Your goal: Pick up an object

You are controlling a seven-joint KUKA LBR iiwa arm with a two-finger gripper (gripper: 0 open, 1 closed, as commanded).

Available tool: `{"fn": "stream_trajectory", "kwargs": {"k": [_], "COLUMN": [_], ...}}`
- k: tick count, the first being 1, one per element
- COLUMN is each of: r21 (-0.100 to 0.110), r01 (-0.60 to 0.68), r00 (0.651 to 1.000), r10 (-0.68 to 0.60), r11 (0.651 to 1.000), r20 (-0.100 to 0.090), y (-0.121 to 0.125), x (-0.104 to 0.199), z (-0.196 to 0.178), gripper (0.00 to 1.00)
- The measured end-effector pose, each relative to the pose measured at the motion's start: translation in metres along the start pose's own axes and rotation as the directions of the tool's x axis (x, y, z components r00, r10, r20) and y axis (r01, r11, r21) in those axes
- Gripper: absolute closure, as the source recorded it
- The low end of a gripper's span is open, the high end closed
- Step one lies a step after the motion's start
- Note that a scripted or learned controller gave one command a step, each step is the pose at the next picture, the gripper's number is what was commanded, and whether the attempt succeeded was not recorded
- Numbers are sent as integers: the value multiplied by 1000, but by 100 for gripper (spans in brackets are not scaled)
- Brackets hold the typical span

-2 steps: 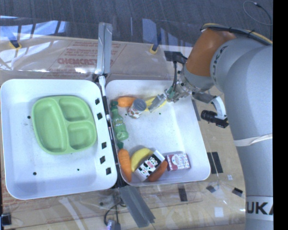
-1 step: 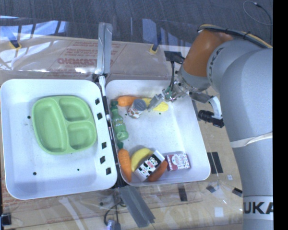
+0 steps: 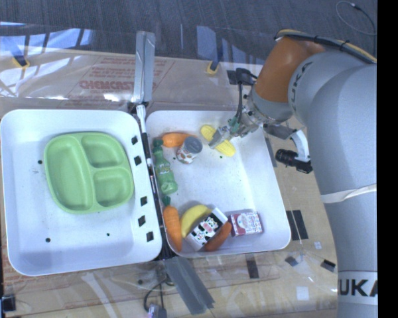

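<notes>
The yellow toy was a small, glossy, elongated piece lying slantwise on the floor of the right bin, near that bin's far wall and just right of a small can. The gripper sat low over the toy's far end, touching or nearly so, and its opening could not be made out. Behind it the grey arm bent in over the bin's far right corner, its orange band above the wrist.

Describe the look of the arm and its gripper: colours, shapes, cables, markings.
The arm is built of thick, rounded grey segments, with an orange band above the wrist. White KUKA lettering marks its lower part. Thin dark cables run along the wrist. The gripper is small, made of metal and dark parts, far slimmer than the arm.
</notes>
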State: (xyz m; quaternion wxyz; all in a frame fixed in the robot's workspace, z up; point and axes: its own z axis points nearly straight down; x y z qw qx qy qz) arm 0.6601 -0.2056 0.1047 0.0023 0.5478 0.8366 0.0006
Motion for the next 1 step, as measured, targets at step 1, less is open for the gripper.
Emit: {"fn": "stream_trajectory", "kwargs": {"k": [1], "r21": [1], "r01": [-22], "r00": [1000], "r10": [22], "r11": [1000], "r20": [-3], "y": [31], "x": [74], "z": [-118], "gripper": [100]}}
